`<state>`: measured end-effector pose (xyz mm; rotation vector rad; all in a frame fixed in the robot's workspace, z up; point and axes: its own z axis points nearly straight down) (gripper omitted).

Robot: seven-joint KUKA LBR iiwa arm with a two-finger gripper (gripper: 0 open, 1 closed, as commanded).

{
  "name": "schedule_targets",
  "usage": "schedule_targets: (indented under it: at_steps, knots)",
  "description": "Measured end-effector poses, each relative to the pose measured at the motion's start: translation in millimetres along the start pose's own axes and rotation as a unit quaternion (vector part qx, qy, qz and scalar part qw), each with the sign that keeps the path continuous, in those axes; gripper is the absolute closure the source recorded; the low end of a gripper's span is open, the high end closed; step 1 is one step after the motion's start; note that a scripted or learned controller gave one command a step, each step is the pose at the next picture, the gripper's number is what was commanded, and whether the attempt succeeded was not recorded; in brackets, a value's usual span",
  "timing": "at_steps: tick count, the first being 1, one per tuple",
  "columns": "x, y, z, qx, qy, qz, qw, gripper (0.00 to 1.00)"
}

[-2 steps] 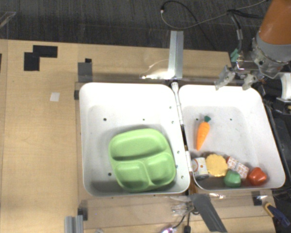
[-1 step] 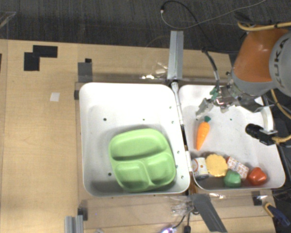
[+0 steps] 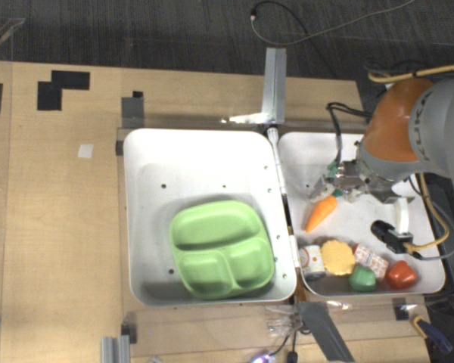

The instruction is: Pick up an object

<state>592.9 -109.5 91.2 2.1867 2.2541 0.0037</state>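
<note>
Grey arm [image 3: 431, 127] reaching in over the right bin [image 3: 303, 151]. Below the wrist, gripper [image 3: 340, 181] low beside an orange carrot [image 3: 321, 213]; finger spread impossible to tell. Carrot lying mid-bin on a diagonal, thick end up-right near the gripper, tip down-left.

arm [image 3: 431, 127]: cut off at right edge | tool [image 3: 340, 180]: fingers unclear

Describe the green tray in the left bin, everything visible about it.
The green tray is a pale lime, matte, plastic-looking divided plate with rounded corners. It has three compartments: one long one across the far side and two smaller ones nearer the camera. It lies flat, open side up, slightly rotated, on the floor of the left bin, toward its near right corner. Nothing sits in it.
</note>
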Motion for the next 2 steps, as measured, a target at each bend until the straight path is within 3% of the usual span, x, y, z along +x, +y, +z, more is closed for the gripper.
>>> schedule_targets:
  at_steps: [1,2]
  knots:
    - [1.2,1.9,-9.6,-0.001,0.0,-0.002,1.0,1.0]
    - [52.3,-18.3,-117.6,-0.001,0.0,0.004,1.0,1.0]
